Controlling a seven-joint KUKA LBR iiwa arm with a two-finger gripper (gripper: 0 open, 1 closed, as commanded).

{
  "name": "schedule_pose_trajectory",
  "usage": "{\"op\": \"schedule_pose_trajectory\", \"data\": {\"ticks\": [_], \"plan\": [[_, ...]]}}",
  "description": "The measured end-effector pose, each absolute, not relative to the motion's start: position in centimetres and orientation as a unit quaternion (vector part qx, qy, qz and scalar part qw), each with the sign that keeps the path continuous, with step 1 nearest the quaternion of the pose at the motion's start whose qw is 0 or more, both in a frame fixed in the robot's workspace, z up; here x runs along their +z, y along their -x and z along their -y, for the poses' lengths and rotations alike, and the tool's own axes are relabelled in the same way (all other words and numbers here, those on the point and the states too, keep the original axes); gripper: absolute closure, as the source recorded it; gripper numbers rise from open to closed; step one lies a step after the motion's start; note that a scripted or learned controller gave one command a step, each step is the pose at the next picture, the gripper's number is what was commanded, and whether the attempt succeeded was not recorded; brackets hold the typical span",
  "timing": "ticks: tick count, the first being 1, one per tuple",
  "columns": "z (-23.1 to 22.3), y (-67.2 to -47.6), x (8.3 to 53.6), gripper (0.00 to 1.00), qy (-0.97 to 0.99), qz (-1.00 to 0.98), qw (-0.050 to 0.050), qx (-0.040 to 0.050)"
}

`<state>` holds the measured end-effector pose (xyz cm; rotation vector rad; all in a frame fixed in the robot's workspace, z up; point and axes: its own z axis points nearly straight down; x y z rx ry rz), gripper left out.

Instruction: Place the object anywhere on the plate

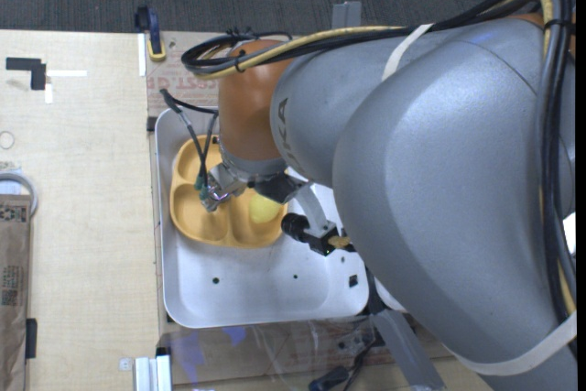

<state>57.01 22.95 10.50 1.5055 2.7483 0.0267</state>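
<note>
Even, bright overhead light, broad soft sheen on the big grey metal arm casing (439, 197) which looms slightly soft-focused, mild glare on the shallow white plastic bin (247, 298), faint shadows, pale wooden desk (78, 197) sharp, dark floor dim

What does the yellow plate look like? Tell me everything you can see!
The plate is tan-yellow and looks like plastic, with raised ridges splitting it into compartments. It lies flat in the white bin, near the bin's left wall. A small pale yellow object sits in its right compartment. The arm's tool hangs over its middle, hiding part of it.
</note>
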Motion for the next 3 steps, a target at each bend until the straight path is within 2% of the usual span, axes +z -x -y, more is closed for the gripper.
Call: {"op": "schedule_pose_trajectory", "data": {"ticks": [1, 2, 3], "plan": [[-23.5, -56.7, 10.4, 0.00, -0.478, -0.878, -0.001, 0.0089], [-19.4, -54.8, 17.9, 0.00, -0.410, -0.912, 0.000, -0.0012], [-19.0, -55.6, 9.3, 0.00, -0.432, -0.902, 0.002, 0.0003]]}}
